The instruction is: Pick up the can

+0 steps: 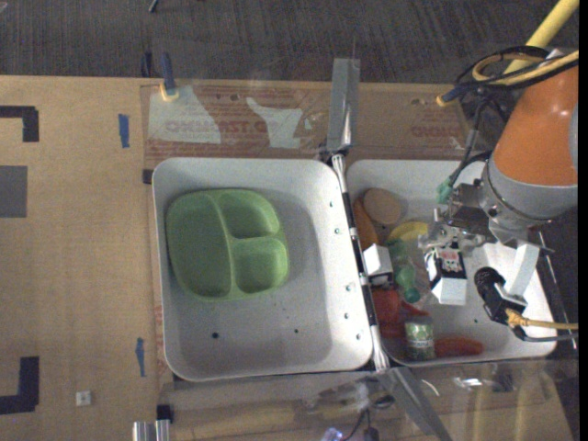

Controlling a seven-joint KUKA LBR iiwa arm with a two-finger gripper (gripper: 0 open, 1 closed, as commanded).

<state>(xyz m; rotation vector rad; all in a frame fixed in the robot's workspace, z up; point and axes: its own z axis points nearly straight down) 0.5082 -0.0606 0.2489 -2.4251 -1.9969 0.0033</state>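
A small can (420,336) with a green label stands near the front edge of the right bin (542,349), between a red item (393,307) and an orange carrot-like piece (457,346). The gripper (447,263) hangs over the middle of the right bin, behind and slightly right of the can, apart from it. The gripper's dark body with a red and white tag partly hides the clutter below it. The grey arm with its orange band (544,141) comes in from the right.
The right bin also holds a brown round object (381,205), a yellow item (410,231), a white box (377,260) and a green piece (410,281). In the left bin (276,338) lies a green divided plate (227,243). Cables (514,315) hang beside the gripper.
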